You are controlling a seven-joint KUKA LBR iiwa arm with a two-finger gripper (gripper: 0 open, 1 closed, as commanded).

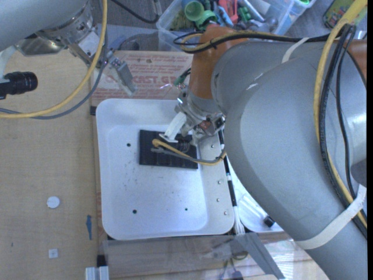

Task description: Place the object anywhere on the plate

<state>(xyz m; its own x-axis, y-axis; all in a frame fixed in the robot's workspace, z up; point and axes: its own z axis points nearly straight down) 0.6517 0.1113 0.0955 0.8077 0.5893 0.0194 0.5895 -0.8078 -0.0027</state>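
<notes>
One hand, grip state indeterminate, hovers over dark slab at bin's 1 o'clock; flat slab risks slipping.

The flat rectangular plate is lying inside the left bin, toward that bin's 1 o'clock corner. The gripper is hanging over the plate's 2 o'clock end. The arm is reaching in from 3 o'clock, covering most of the right bin. A tub of toys is sitting beyond the bins at 12 o'clock.
</notes>
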